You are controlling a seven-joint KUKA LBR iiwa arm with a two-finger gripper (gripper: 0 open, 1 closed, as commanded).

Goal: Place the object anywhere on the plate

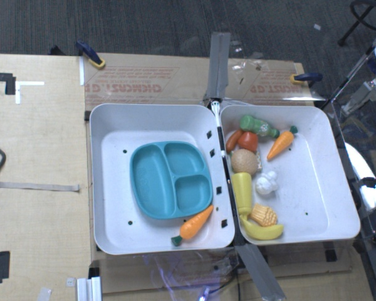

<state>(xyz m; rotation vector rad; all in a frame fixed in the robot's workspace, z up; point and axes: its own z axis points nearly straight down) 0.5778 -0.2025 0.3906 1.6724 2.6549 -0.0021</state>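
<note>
Plate (169, 177): teal, three compartments, nothing inside them, lying in the left bin (100, 187).

Tool: spread or pressed together, cannot tell.

Right bin (313, 187): toy food crowded against its left wall, including a green piece (258, 126), carrot (280, 144), tomato (247, 140), brown round piece (245, 162), white piece (266, 183), yellow cylinder (242, 190), corn (263, 215) and banana (263, 231).

Left bin: the plate, plus a second carrot (196, 223) at the plate's near right corner, touching its rim.

Risks, as judged: items touch, so a pick may pinch two or slip; a release near the rim may roll off.
</note>
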